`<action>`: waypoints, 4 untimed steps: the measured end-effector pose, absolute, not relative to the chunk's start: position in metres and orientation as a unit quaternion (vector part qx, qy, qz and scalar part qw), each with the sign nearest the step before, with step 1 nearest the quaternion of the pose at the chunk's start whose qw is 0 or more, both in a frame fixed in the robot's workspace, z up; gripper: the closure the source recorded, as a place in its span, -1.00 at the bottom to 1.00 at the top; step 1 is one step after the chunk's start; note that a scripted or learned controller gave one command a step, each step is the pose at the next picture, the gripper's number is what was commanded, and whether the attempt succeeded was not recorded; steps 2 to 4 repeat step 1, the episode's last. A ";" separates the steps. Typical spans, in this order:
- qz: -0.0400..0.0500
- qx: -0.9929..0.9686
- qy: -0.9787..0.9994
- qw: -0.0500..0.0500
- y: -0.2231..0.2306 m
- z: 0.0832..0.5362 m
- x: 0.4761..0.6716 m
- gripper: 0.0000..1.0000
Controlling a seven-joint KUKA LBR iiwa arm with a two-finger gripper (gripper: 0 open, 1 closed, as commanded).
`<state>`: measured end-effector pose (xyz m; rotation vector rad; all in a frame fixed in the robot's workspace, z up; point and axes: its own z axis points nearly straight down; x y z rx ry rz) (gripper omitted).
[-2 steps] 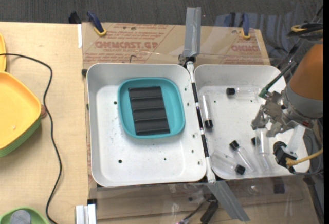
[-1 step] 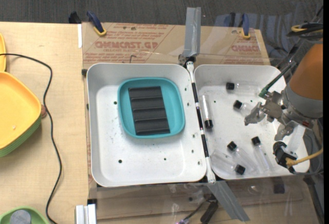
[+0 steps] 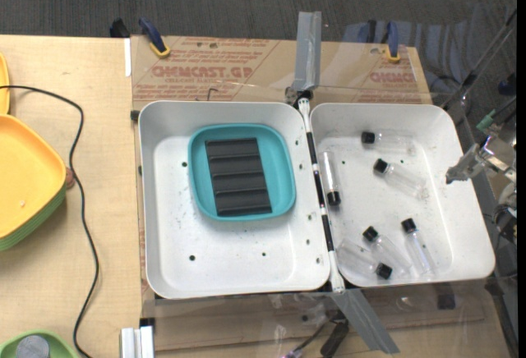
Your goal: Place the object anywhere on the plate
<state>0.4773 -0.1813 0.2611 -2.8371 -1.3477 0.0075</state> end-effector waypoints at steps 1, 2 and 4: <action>0.003 -0.923 -0.385 0.000 -0.202 0.396 0.478 -1.00; 0.003 -0.923 -0.385 0.000 -0.202 0.396 0.478 -1.00; 0.003 -0.923 -0.385 0.000 -0.202 0.396 0.478 -1.00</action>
